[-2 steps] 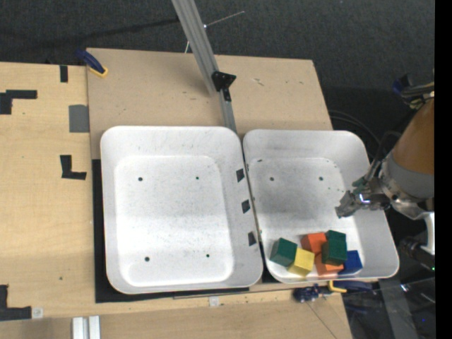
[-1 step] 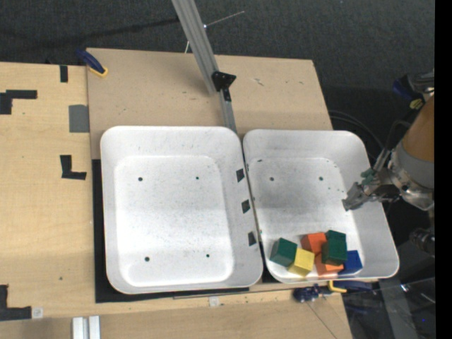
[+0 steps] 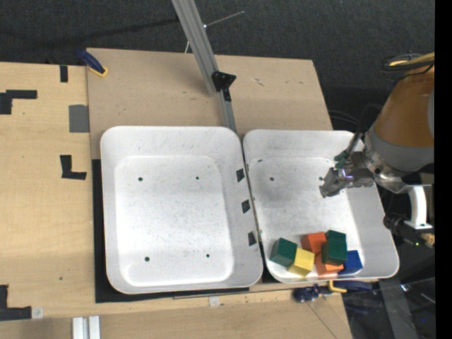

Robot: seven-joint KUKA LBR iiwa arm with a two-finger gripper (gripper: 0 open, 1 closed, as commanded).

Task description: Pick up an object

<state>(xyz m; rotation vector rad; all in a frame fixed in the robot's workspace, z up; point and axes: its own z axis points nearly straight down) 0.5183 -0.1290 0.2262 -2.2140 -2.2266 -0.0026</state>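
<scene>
A cluster of small blocks lies in the near corner of the right bin [image 3: 282, 161]: a green cube [image 3: 284, 251], a yellow block [image 3: 303, 260], an orange block [image 3: 314, 242], a dark green block [image 3: 336, 246] and a blue block [image 3: 352, 261]. My gripper [image 3: 332, 184] hangs over the right part of that bin, well behind the blocks and apart from them. Nothing shows between its fingers.
The left bin [image 3: 173, 207] sits beside the right one on the wooden bench. A slanted metal pole [image 3: 201, 37] crosses the back of the bench above the bins. Black clips [image 3: 245, 205] mark the seam between the bins.
</scene>
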